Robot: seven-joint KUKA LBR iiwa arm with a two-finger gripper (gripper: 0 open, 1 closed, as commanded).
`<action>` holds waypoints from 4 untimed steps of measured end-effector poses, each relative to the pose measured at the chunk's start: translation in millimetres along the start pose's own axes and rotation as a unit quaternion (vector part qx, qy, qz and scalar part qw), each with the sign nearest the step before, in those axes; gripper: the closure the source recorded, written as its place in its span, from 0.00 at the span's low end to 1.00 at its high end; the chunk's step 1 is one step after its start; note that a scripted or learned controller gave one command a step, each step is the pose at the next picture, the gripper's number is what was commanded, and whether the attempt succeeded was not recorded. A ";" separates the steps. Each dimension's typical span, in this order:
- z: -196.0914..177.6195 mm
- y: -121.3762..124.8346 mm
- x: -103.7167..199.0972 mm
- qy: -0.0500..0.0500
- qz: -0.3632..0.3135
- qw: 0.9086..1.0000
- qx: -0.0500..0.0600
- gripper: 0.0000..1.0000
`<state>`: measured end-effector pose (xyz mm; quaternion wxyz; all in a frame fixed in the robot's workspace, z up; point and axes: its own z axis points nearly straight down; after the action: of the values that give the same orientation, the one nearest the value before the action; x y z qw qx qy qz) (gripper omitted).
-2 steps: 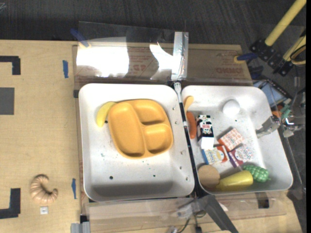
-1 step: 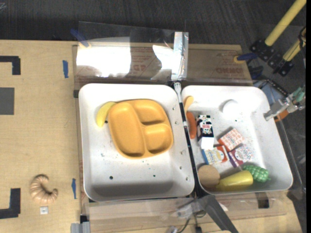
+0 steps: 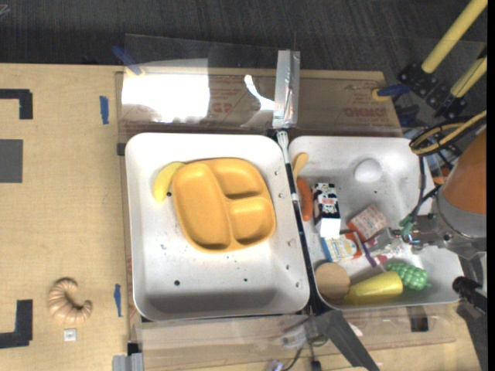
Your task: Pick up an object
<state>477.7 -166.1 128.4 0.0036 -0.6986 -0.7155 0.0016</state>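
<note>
One camera looks down at a slant from above the bench (image 3: 54, 207), far enough to take in both white bins, the left bin (image 3: 147, 230) and the right bin (image 3: 402, 161).

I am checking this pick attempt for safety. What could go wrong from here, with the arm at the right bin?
1. The right bin is crowded: the corn, the ball and small packets lie close together, so the gripper may pinch two things or push one aside.
2. The gripper sits near the bin's right wall, so it may scrape the wall on the way down.
3. The carrot lies against the divider, hard to grasp.
</note>
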 end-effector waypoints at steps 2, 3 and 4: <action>35.0 59.3 -17.6 -0.005 -0.011 1.000 -0.012 0.00; 23.1 61.2 -18.5 -0.007 -0.011 1.000 -0.016 1.00; 23.3 61.0 -18.5 -0.007 -0.011 1.000 -0.015 0.00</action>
<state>538.9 -183.1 104.6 -0.0119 -0.6908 -0.7229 -0.0049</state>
